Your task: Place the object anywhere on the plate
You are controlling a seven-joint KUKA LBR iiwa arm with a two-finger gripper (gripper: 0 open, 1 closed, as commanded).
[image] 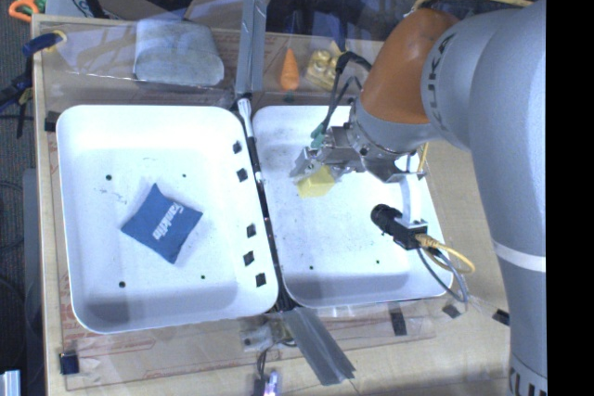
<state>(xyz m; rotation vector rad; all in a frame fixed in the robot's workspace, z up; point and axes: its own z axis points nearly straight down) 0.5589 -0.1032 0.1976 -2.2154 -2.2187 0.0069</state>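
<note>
Over in the left bin (93, 130) a blue pouch (161, 223) lies flat. Right of it, the right bin (353, 278) holds a pale yellow block (316, 184), directly beneath the gripper (320, 160), touching it; whether it is gripped, I cannot tell. Both bins sit on a wooden bench (469, 199).

Flat blue fabric pouch (161, 223), left white bin (83, 134), about 7 o'clock from bench centre: white script lettering, too small to read. Grey robot arm (492, 97), 3 o'clock: partial dark letters, illegible.
</note>
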